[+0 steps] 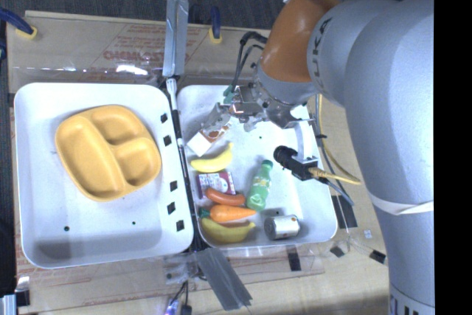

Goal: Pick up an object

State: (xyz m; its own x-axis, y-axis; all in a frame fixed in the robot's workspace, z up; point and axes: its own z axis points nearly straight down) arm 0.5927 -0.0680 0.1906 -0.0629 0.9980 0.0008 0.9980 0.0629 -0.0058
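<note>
**Gripper low over right bin**

Gripper [237, 108] sat at far end of right bin [318, 212], just above a small packet [209, 135]. Finger state: can't tell. Bananas [212, 158], carrot [231, 214], green bottle [259, 185], can [282, 226] lay nearer. Yellow tray [107, 151] in left bin [37, 188].

Robot lab or test cell indicated. Industrial arm [383, 85] with orange band mounted at 3 o'clock. Two white bins [44, 232] taped side by side on cardboard-covered table [96, 40]; blue clamps [18, 22] fixed at 10 o'clock edge. Loose cables [339, 177] seen beside arm. Toy food used: plastic banana [212, 158], carrot [232, 214], yellow divided tray [107, 151].
</note>
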